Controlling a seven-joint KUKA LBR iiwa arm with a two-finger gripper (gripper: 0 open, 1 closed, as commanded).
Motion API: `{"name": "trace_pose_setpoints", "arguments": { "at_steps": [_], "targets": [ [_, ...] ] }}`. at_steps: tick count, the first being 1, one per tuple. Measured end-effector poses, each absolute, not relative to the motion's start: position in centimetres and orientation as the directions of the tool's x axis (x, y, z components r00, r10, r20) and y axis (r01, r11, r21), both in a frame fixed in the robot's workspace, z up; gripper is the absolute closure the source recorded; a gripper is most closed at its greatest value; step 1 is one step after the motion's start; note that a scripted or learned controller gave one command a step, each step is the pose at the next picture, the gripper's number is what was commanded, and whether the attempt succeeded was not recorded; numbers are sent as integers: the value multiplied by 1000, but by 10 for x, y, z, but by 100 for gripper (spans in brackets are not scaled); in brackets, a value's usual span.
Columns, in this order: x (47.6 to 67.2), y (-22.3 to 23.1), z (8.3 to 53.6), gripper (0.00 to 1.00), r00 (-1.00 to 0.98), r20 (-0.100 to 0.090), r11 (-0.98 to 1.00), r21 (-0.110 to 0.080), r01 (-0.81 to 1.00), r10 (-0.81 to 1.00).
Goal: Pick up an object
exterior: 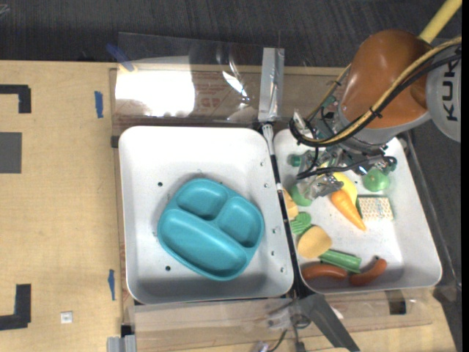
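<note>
Here the claw [322,185] is hanging over glossy plastic toy food in the right bin [421,233], near a tapered orange carrot [346,205]; its grip I cannot tell.

Glossy teal plastic tray [211,228]; smooth white bins [139,196]; matt wooden bench [55,196].

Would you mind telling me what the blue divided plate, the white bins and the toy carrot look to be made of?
The blue divided plate looks like moulded plastic, smooth and slightly glossy, with soft highlights on its rounded ridges. The white bins seem plastic or coated metal; the even sheen leaves it open. The toy carrot appears to be matte plastic or rubber, uniformly orange.
</note>
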State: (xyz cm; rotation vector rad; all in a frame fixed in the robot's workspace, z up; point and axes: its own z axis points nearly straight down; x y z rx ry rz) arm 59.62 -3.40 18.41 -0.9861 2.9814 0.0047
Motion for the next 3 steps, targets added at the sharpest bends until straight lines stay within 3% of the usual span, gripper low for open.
{"name": "trace_pose_setpoints", "arguments": {
  "at_steps": [1, 2, 3],
  "targets": [
    [606, -20, 215, 100, -851, -11, 851, -3, -525, -525],
    [669, 15, 265, 100, -770, -13, 770, -5, -638, -638],
    [638, -16, 205, 100, -397, -4, 397, 0, -918, -918]
  ]
}}
